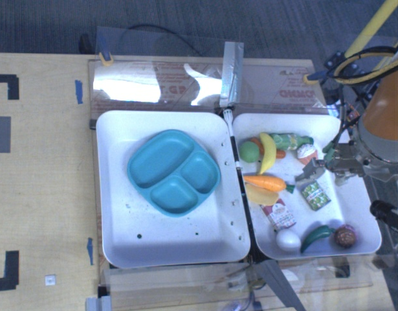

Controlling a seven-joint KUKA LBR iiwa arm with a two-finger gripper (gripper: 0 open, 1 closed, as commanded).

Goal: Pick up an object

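Jaws' spread I cannot tell; gripper (pixel 313 168) hovers, green packet (pixel 315 195) just below, so crowded neighbours risk a miss.

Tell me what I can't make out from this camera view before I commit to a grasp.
- Gripper: dark and small over the right bin; open or shut cannot be told.
- Green packet: print too small to read.
- Arm: cut off by the view's right edge.
- Yellow piece: partly hidden under the carrot; its shape is unclear.
- Dark round item: too small to identify.
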